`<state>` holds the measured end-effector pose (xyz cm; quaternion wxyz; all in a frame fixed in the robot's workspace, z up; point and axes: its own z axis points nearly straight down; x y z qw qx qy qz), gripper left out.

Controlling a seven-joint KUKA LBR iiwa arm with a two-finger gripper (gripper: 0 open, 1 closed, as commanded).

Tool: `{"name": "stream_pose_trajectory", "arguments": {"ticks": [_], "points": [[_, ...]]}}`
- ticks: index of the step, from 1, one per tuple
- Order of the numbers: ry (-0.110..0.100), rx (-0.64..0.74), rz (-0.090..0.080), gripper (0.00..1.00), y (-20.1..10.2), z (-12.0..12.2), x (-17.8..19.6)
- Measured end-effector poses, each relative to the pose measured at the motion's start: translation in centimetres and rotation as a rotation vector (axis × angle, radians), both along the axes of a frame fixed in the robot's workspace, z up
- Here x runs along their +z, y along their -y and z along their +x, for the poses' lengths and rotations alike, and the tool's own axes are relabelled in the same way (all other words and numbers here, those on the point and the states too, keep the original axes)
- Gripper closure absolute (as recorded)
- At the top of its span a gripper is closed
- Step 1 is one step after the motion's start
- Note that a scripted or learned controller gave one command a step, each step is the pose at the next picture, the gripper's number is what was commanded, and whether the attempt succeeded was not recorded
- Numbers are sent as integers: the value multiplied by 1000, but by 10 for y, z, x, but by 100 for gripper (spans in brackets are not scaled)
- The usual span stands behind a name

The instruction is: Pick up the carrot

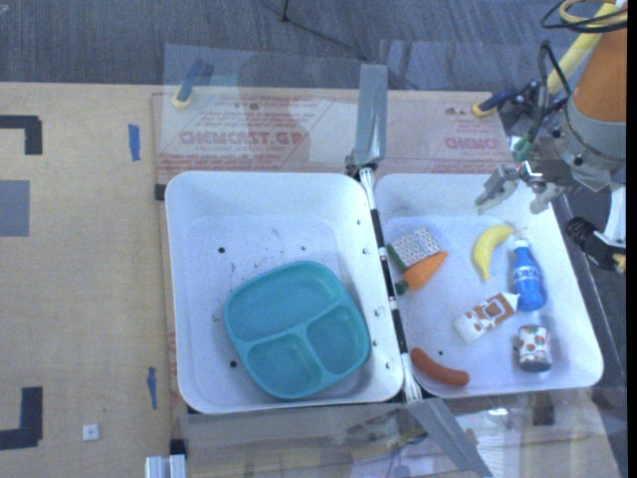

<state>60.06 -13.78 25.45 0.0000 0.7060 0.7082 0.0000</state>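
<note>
Overhead view of two white bins side by side on the surface. The carrot (426, 268), orange with a green stub at its lower-left end, lies in the right bin (587, 352) close to the central divider, right of frame centre. Its thick end sits against a grey speckled block (415, 244); whether they touch cannot be told. It looks like a small toy: probably light, rigid and smooth-skinned, so somewhat slippery. The tapered body suggests a hold across the thicker middle, jaws set crosswise to its long axis, clear of the block. The gripper (518, 186) hovers over the upper right part of the same bin, its two fingers spread apart with nothing between them, well apart from the carrot and up-right of it. The arm enters at the upper right of the frame, orange band visible, wrist pointing down-left. Nearby lie a banana (489, 248), a blue bottle (527, 277) and a sausage (439, 367). A teal tray (296, 329) occupies the left bin.
</note>
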Motion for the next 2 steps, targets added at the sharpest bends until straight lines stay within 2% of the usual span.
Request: {"name": "stream_pose_trajectory", "arguments": {"ticks": [1, 2], "points": [[-1, 302, 1, 0, -49, -34, -52], [5, 417, -1, 0, -34, -50, -164]]}}
